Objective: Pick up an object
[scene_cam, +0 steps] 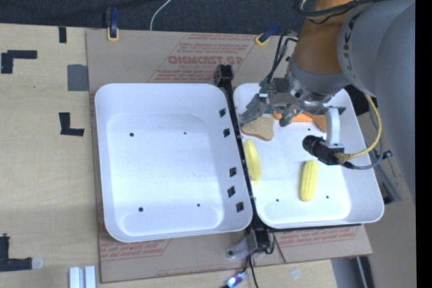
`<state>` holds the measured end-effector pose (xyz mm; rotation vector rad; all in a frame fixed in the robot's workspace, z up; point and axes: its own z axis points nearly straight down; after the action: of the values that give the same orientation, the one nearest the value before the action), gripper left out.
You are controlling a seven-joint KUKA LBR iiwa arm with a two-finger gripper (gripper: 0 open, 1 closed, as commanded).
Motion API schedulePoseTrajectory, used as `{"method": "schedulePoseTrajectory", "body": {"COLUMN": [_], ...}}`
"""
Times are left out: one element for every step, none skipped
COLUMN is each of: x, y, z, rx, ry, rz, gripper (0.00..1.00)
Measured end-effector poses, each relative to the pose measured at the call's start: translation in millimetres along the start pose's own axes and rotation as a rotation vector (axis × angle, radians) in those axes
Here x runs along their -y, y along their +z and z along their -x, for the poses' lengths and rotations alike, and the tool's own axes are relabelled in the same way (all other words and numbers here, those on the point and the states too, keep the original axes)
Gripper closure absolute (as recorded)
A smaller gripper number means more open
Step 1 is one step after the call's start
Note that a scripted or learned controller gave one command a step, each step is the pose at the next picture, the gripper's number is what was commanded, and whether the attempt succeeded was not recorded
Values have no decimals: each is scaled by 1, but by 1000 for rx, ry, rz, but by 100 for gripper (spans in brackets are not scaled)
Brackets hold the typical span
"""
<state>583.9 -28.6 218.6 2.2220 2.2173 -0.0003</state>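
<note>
Bread slice (258, 129) under the fingers (260, 106); cardboard (196, 57) reads "CHUMCAST".

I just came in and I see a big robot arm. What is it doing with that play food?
The robot arm is reaching into the right bin, trying to pick something up. Its gripper hangs just above a tan, bread-like piece near the bin's far left corner. An orange piece lies beside it. A yellow banana and a corn cob lie further forward. Nothing is lifted yet. The left bin sits next to it.
</note>
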Motion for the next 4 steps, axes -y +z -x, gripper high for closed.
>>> {"method": "schedulePoseTrajectory", "body": {"x": [-21,36,46,45], "y": [-139,18,36,25], "z": [93,51,-32,-27], "rx": [6,-6,-5,-2], "ry": [4,-3,-11,-6], "rz": [14,-22,-8,-6], "gripper": [0,0,0,100]}}
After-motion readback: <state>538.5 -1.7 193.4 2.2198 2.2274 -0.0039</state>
